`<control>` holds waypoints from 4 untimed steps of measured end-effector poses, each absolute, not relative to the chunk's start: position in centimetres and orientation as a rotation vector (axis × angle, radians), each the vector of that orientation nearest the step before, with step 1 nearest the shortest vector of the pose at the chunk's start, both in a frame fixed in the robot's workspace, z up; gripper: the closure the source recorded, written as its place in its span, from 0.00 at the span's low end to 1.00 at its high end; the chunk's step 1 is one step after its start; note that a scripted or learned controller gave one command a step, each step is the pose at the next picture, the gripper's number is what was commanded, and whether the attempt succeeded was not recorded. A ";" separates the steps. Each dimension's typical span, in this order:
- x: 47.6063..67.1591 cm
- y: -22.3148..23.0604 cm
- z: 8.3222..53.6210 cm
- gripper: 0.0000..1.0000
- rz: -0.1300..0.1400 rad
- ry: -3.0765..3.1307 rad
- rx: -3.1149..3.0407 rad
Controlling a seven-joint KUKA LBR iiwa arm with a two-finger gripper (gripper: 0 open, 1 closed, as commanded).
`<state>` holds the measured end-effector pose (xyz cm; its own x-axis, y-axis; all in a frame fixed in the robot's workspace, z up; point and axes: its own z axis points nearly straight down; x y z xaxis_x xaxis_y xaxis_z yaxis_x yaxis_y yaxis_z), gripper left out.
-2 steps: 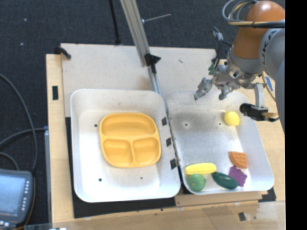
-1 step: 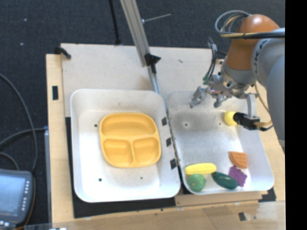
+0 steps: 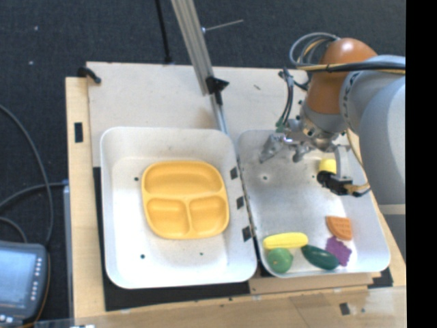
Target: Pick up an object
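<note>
My gripper [image 3: 280,154] hangs over the far end of the right bin [image 3: 300,203]. Its fingers are spread open above bare bin floor, with nothing between them. The loose objects lie well away from it at the near end of that bin: a yellow banana-shaped piece [image 3: 285,240], a green round piece [image 3: 279,258], a dark green oblong [image 3: 319,257], a purple piece [image 3: 339,250] and an orange piece [image 3: 339,227].
The left bin [image 3: 123,183] holds a yellow divided plate [image 3: 184,198]. A slanted metal pole [image 3: 198,53] rises from the bench behind the gap between the bins. The grey arm [image 3: 375,128] covers the right bin's far right side.
</note>
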<state>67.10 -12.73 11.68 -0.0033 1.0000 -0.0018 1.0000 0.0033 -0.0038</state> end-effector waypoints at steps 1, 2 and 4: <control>67.3 -12.9 13.2 1.00 -0.001 -2.229 -2.221; 66.9 -13.8 18.7 1.00 -0.006 -2.227 -2.225; 65.9 -8.4 24.9 1.00 -0.003 -2.229 -2.214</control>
